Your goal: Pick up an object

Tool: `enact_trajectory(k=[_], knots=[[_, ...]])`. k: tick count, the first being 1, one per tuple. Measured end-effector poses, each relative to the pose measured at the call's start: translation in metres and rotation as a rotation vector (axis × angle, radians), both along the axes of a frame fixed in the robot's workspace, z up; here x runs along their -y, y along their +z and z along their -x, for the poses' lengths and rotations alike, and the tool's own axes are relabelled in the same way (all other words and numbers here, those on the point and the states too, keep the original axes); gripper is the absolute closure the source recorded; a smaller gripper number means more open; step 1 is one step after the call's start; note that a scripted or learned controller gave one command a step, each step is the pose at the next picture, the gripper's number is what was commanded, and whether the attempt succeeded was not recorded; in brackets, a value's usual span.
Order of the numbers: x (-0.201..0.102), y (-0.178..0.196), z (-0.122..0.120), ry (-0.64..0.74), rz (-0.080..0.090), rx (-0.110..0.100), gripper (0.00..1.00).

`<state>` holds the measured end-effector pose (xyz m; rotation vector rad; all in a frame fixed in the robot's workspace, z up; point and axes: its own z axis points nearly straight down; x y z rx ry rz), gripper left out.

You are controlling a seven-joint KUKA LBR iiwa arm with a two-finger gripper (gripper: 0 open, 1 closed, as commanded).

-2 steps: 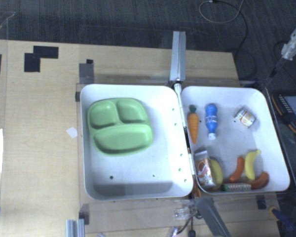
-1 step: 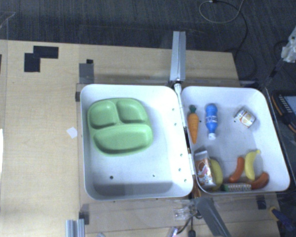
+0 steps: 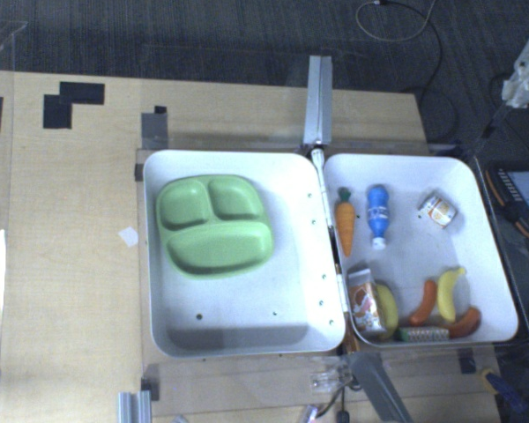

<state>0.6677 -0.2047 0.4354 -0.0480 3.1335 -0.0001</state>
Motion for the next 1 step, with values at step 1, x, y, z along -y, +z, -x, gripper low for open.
enact_trajectory(k=[1], knots=[[-0.021, -0.0011, -0.0027, 0.205, 0.0, -0.002, 1.0]])
